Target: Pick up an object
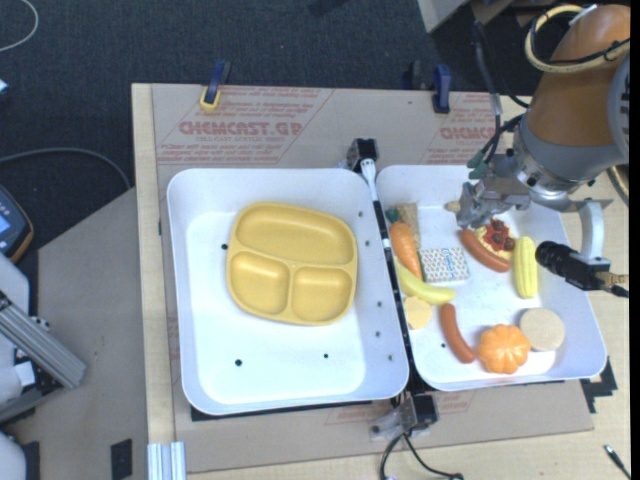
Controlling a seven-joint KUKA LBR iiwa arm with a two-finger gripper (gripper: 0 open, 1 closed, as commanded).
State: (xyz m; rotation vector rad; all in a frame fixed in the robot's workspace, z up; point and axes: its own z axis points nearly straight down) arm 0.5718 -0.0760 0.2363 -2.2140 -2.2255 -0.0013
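Left bin (190, 268): one yellow divided plate (292, 263). Right bin (590, 343), holding the pickable toy food: carrot (405, 248), banana (422, 288), checkered block (443, 264), hot dog (488, 244), corn cob (524, 266), sausage (457, 332), orange pumpkin (502, 348), pale round biscuit (542, 328). My gripper (480, 206): hovering at the right bin's far side, just beside the hot dog; open or closed, I cannot tell.

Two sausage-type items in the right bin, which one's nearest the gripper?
The topped hot dog, just below the gripper at the bin's upper right. The plain sausage lies far lower, beside the orange pumpkin.
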